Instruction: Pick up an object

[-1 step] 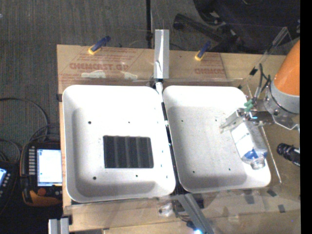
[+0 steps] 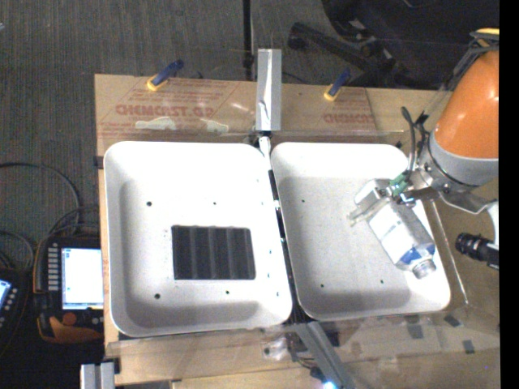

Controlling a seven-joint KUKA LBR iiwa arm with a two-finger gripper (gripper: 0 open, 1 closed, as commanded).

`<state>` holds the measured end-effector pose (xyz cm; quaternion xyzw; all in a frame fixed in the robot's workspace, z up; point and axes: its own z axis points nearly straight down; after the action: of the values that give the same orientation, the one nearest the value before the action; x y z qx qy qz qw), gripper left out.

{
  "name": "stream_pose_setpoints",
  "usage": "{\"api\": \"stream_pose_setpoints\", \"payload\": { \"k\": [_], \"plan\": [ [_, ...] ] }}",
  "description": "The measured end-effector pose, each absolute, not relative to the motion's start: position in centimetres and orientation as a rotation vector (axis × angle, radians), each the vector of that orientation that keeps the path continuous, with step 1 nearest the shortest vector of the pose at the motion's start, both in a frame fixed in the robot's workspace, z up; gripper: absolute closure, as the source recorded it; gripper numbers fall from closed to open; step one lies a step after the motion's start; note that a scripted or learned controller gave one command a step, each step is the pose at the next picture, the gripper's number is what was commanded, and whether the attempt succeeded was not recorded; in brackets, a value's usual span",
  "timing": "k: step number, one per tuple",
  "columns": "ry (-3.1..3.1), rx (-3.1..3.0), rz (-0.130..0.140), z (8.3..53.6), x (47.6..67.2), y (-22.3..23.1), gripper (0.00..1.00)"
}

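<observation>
- I see the arm [image 2: 470, 112] entering from the right, with its gripper [image 2: 388, 194] over the upper part of the right bin [image 2: 324, 241].
- A clear plastic bottle [image 2: 403, 237] with a blue cap lies tilted in the right bin, just below the gripper and near the bin's right wall; the cap end points toward the lower right corner.
- I cannot tell whether the gripper is released or clenched, nor whether it touches the bottle: the metal parts blur together.
- The right bin's left and lower floor offers open room; the bottle side is tight against the wall.
- The left bin [image 2: 138, 217] holds a dark ribbed rectangular object [image 2: 213, 252] lying flat near its centre, with free floor on all sides.
- The two bins touch along the centre seam.
- The arm's upper body is cut off by the frame edge.
</observation>
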<state>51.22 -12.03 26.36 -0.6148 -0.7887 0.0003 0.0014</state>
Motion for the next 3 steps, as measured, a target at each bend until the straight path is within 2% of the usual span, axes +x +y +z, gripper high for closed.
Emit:
{"api": "stream_pose_setpoints", "payload": {
  "k": [1, 2, 3],
  "plan": [
    [-2.505, -1.893, 0.001, 24.4, 50.9, -15.9, 0.0],
    [-2.207, -2.235, 0.002, 35.3, 50.8, -10.9, 0.0],
    [-2.288, -2.157, 0.004, 38.6, 55.7, -10.3, 0.0]
  ]
}}
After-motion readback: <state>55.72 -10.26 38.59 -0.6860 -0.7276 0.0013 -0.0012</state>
